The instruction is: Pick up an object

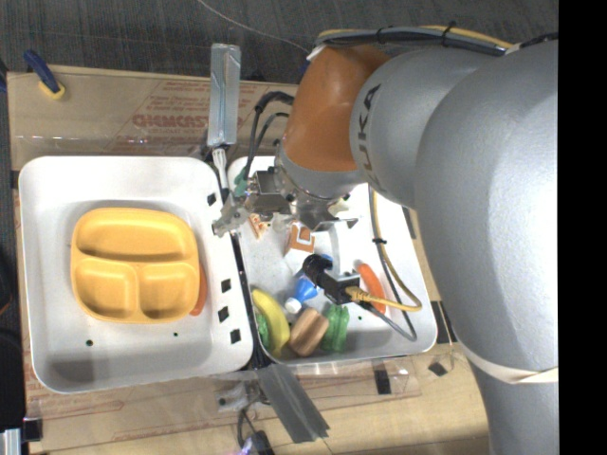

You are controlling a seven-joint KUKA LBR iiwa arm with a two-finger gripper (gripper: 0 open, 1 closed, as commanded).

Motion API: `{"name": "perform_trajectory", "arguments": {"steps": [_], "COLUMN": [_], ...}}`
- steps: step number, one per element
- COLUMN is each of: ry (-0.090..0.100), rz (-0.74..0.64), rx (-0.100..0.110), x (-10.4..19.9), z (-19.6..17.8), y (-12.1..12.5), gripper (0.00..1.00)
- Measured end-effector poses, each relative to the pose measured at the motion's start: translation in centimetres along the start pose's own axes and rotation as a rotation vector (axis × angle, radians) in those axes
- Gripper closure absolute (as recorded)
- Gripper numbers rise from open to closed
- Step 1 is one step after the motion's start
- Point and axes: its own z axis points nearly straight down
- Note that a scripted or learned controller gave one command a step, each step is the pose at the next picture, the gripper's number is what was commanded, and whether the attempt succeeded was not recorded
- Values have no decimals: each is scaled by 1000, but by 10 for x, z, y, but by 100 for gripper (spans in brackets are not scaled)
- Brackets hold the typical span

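Arm (446, 140) is reaching in from 3 o'clock and hanging over the right bin (424, 335), with the hand (275, 207) sitting low near that bin's 10 o'clock corner, just beside the wall it shares with the left bin (38, 254). The wrist is blocking the view, so I can't tell how far the hand is open or whether it's got anything. Pick candidates are crowding the right bin's 6 o'clock end: banana (272, 318) at 7 o'clock, brown cylinder (308, 332) touching it, green item (338, 325) next along, orange piece (372, 287) toward 4 o'clock, and a white-and-orange item (301, 238) nearest the hand. The yellow tray (137, 262) is lying alone in the left bin, well apart from the hand. My read: it's lining up a descent, nothing secured yet. To do this well I'd be going for the white-and-orange item or the orange piece, since they're looser; the banana cluster is packed and likely to jam or slip. Keep off the bin wall, come straight down, and check the lift before moving away. Readable text: part of "KUKA" is showing on the arm, and red print on the cardboard (171, 119) at 12 o'clock looks like "CHEMCAS", the rest illegible.
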Motion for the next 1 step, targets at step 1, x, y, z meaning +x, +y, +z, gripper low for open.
{"name": "perform_trajectory", "arguments": {"steps": [1], "ry": [-1], "rz": [51], "rx": [2], "x": [-66], "z": [27], "y": [25], "gripper": [0]}}
